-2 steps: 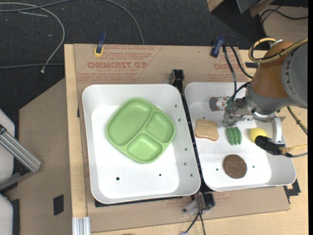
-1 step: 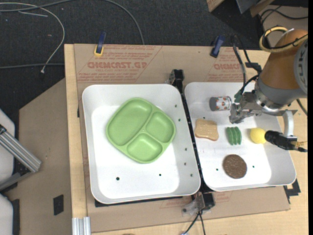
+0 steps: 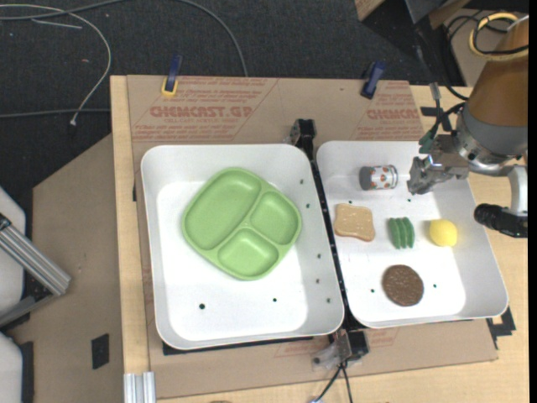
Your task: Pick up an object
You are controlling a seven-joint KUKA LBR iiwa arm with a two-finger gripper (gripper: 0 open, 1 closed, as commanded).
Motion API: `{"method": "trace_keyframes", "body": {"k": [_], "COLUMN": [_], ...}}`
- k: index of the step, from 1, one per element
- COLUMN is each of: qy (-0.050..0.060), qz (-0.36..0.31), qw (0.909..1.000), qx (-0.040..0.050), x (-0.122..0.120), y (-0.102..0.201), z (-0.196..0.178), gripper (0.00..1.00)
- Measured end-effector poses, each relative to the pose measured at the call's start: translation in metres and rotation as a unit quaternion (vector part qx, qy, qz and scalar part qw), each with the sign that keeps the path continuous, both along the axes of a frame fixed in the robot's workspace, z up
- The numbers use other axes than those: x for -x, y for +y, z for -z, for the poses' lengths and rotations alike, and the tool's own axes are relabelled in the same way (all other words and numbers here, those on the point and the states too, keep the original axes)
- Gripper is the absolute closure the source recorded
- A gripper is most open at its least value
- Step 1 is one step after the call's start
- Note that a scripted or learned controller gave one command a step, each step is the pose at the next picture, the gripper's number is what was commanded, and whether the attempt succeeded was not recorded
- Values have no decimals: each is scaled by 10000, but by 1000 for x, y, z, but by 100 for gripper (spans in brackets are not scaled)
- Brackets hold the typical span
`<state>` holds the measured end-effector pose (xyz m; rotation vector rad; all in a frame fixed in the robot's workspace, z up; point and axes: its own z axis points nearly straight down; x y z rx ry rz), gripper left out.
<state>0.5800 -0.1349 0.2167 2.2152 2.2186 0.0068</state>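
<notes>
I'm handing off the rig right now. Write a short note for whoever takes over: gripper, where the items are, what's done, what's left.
Gripper: hanging over the upper part of the right bin, just right of the small can; whether it is open or shut cannot be told, and nothing shows in it.
Right bin: can lying on its side at the top, toast slice, green pepper, yellow lemon in a row, brown cookie below.
Left bin: green divided plate.
Done: no pick yet.
Left: grasp and lift one item; the can is nearest.
</notes>
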Motion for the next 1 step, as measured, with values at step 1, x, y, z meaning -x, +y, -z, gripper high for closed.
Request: {"method": "trace_keyframes", "body": {"k": [1], "qy": [24], "qz": [1], "qw": [10000], "qx": [-5], "x": [-1], "y": [0], "z": [-5], "gripper": [100]}}
